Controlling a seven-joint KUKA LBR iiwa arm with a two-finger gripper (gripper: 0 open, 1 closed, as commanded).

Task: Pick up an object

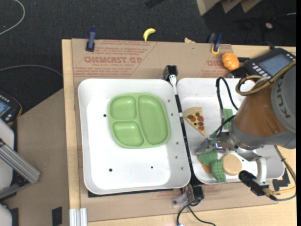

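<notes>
The grey arm with its orange band reaches in from the right over the right shallow white bin; its metal two-finger gripper hangs low over the bin's near half, pointing left, just above a cluster of toy food; whether anything sits between the tips cannot be told, for the wrist hides most of them.

Under and just beside the gripper lies a bumpy green toy vegetable, knobbly in texture and darker than the tray next door; touching its right side is a round tan disc like a biscuit or bun, pale and flat-topped; a slim green piece shows further back in the same bin, partly behind the arm. Apart from these, toward the bin's left wall, lies a triangular toy pizza slice with yellow cheese, red dots and a brown crust; it lies flat, tip pointing toward the gripper, well clear of it.

The left shallow white bin holds a light green plastic tray with three compartments, set near its middle; a black divider strip runs between the two bins.

On the brown board behind the bins rest a small orange fruit toy, a yellow banana toy and two blue clamps.
</notes>
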